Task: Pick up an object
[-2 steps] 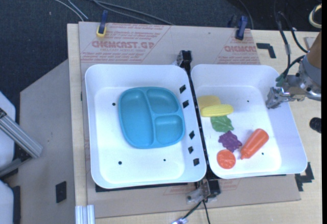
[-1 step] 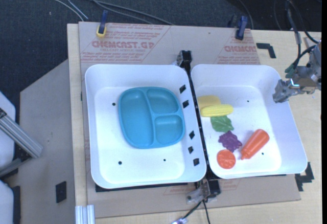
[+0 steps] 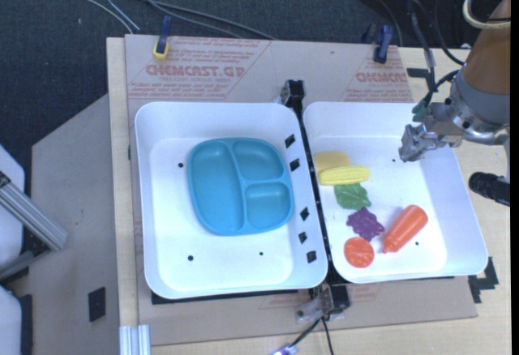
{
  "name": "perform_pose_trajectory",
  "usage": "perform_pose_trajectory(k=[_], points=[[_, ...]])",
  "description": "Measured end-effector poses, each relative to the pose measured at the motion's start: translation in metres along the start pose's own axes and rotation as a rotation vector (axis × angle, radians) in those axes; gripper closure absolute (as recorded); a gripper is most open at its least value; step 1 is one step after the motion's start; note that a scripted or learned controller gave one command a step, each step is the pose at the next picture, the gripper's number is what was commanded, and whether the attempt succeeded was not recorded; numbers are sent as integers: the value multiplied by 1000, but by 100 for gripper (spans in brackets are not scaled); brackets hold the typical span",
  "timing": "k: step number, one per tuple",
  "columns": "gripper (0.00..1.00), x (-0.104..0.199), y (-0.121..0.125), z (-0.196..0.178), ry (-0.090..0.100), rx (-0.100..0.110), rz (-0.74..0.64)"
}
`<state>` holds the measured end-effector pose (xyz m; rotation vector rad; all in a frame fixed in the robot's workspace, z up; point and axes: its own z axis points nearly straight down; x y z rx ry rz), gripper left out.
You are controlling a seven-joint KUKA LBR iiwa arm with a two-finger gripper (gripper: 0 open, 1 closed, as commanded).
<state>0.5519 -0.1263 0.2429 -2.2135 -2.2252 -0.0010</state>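
Near the front edge of the right bin (image 3: 454, 183) we see a round red tomato (image 3: 359, 252). It is the closest toy to us.

Now we go from big to small. We see the bench (image 3: 211, 62) with two white bins side by side. The left bin (image 3: 162, 183) holds a blue plate (image 3: 240, 184) with three parts, lying in its middle. The grey arm (image 3: 486, 94) comes in over the right bin's far right corner. Its gripper (image 3: 409, 147) hangs over the back part of that bin, and we cannot tell if it is holding on or let go. We see no toy in it.

The toys sit along the left side of the right bin. An orange carrot (image 3: 404, 228) lies tilted near the front. A yellow corn (image 3: 343, 175) lies by the left wall, touching a yellow block (image 3: 331, 160) behind it. A green leaf (image 3: 352, 196) and purple grapes (image 3: 365, 223) sit between the corn and the tomato.
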Motion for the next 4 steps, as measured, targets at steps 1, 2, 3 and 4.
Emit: perform_pose_trajectory(k=[1,2,3,4], points=[[100,50,11,-8,-1,-3,0],[100,97,24,6,0,0,0],[100,152,34,19,0,0,-1],[100,215,46,21,0,-3,-1]])
